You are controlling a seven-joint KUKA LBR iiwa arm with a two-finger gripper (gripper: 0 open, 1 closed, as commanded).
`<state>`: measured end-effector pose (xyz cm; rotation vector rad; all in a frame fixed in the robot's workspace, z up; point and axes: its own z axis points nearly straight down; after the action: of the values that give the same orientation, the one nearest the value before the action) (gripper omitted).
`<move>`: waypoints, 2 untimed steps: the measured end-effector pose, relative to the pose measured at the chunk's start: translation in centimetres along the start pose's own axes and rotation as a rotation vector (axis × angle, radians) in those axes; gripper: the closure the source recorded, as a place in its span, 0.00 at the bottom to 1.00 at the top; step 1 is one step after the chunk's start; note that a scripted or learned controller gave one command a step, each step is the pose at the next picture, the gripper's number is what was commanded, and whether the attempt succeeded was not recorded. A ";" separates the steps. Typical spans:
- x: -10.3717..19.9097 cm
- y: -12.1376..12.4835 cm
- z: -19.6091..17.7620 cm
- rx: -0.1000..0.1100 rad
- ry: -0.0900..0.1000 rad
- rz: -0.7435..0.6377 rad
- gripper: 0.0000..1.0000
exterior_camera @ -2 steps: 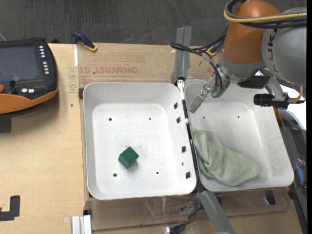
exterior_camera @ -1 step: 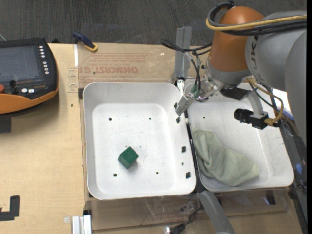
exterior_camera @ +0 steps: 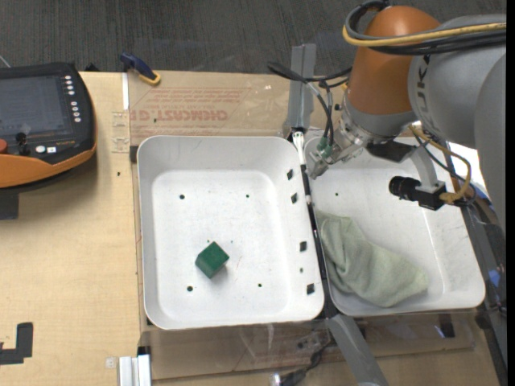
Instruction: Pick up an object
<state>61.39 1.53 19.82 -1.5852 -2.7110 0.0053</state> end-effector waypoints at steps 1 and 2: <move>3.0 5.4 0.8 -0.002 -0.001 0.287 1.00; 5.4 -0.8 0.8 0.001 0.001 0.391 1.00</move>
<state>58.05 5.84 19.01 -2.0817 -2.3507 0.0059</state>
